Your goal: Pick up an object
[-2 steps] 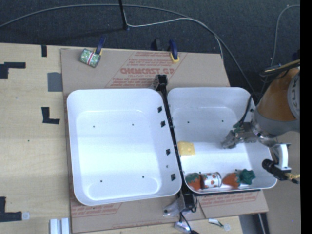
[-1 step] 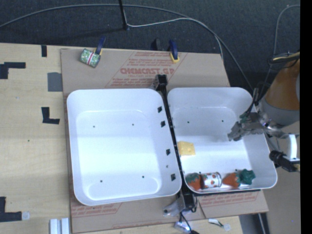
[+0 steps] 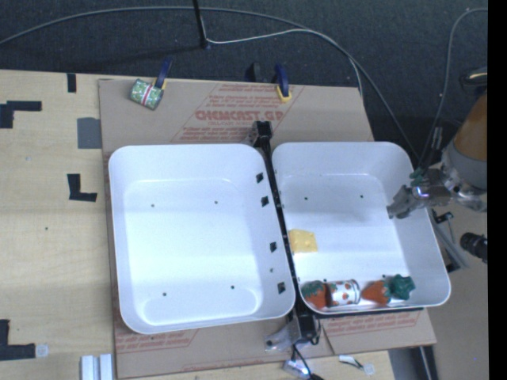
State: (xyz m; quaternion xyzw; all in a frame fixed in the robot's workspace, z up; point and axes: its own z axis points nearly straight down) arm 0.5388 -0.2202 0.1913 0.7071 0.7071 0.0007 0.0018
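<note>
Jaws of the gripper (image 3: 408, 196) hung over the right rim of the right bin (image 3: 356, 153); whether they stood open or closed could not be told, and nothing was seen held. Candidate objects lay in that bin: a yellow block (image 3: 303, 241) near the centre divider, and along the near wall a red-and-white can (image 3: 343, 293) flanked by two orange carrot-like toys (image 3: 315, 294) (image 3: 386, 290). Judged light and rigid, the yellow block stood apart and offered the easiest hold across its flat sides. The near-wall items crowded together against the rim, hindering access. A left bin (image 3: 127, 165) stood beside on the bench (image 3: 47, 212).
</note>
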